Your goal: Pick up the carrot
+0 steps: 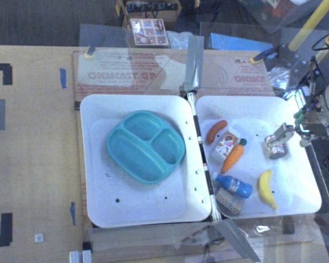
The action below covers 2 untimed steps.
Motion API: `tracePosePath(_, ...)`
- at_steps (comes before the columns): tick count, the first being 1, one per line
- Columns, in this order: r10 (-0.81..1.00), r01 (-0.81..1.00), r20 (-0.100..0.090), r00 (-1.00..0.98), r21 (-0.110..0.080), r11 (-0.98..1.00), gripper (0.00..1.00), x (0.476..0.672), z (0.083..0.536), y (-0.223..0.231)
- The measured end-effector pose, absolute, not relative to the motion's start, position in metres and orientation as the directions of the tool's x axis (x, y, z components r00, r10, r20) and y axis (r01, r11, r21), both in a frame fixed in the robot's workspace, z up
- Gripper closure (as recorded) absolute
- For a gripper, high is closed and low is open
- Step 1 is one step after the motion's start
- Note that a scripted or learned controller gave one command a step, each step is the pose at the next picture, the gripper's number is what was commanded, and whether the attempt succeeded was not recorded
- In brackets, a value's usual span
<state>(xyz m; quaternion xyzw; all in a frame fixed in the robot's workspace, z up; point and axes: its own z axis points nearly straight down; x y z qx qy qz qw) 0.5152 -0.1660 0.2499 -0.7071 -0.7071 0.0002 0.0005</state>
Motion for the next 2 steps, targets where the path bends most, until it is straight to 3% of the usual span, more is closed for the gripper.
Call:
tracePosePath(1,0.987,0.987,0.001,-0.161,0.000,0.161,0.00,0.557,0.116,-0.132)
tracePosePath(2,0.987,0.987,-0.001,-0.159,0.004,0.159,1.00,0.558,0.126,-0.133)
